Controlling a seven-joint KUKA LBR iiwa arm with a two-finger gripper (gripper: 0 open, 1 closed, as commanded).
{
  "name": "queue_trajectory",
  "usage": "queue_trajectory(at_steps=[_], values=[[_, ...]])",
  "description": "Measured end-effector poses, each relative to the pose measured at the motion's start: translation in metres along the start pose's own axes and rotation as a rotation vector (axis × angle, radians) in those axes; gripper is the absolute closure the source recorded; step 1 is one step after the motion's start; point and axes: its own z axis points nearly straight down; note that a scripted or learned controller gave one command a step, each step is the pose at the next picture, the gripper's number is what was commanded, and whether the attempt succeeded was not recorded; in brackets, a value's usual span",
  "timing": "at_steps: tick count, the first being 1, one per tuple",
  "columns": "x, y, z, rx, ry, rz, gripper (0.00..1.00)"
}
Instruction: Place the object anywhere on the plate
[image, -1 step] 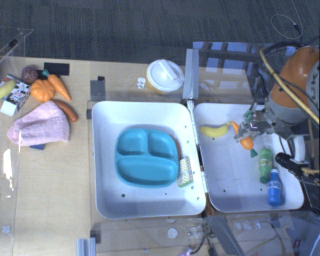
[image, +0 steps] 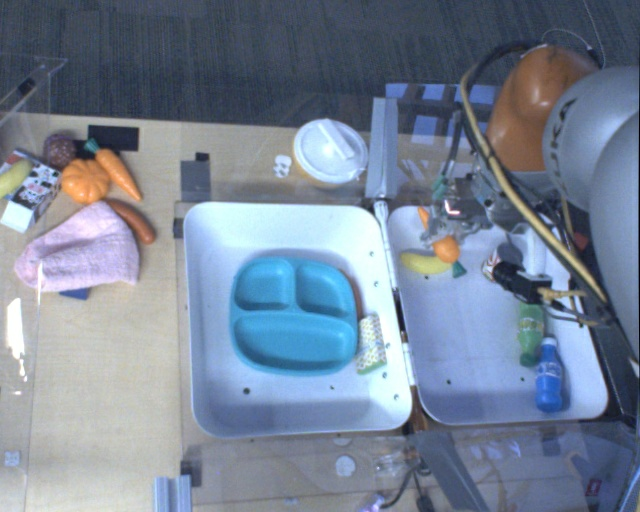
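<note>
Hanging low over the right white bin (image: 590, 400), the jaws (image: 447, 222) sit just above a small orange ball (image: 447, 249) beside a yellow plastic banana (image: 424, 264); whether they grip anything I cannot tell. Destination is the blue three-compartment plate (image: 295, 315) in the left white bin (image: 215, 400), across the bins' adjoining walls, with a speckled sponge (image: 371, 343) touching its right edge.
</note>
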Motion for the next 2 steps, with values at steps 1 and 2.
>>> queue_trajectory(at_steps=[1,2], values=[[0.0599,-0.0570,0.0059,0.001,0.001,-0.252,1.00],[0.0595,-0.0568,0.0056,0.001,0.001,-0.251,0.00]])
